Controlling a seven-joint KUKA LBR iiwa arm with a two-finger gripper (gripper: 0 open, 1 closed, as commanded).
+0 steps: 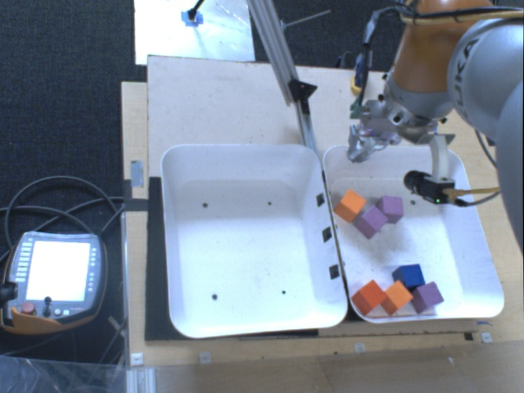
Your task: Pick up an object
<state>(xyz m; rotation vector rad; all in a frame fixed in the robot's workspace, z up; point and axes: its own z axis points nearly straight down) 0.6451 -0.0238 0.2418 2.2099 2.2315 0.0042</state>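
Above the far edge of the right bin [483, 281], the gripper [361, 150] hangs from the grey arm [483, 64], just below the orange band [434, 31]. Whether it is open or closed cannot be determined from this view; no object is seen between its tips.

Objects in the right bin form two groups:
- Far group, just below the gripper and apart from it: an orange cube [352, 205], a purple cube [372, 220] touching it, and a second purple cube [390, 208] beside that.
- Near group, at the front wall: a red-orange cube [369, 296], an orange cube [397, 297], a blue cube [408, 276] and a purple cube [426, 296], packed closely together.

A black device [426, 187] is mounted beside the wrist, over the right bin's far right area.

The left bin [184, 244] adjoins the right bin. A metal pole [274, 43] slants across the bench [229, 97]. A pendant [53, 281] with a screen lies left of the bench.
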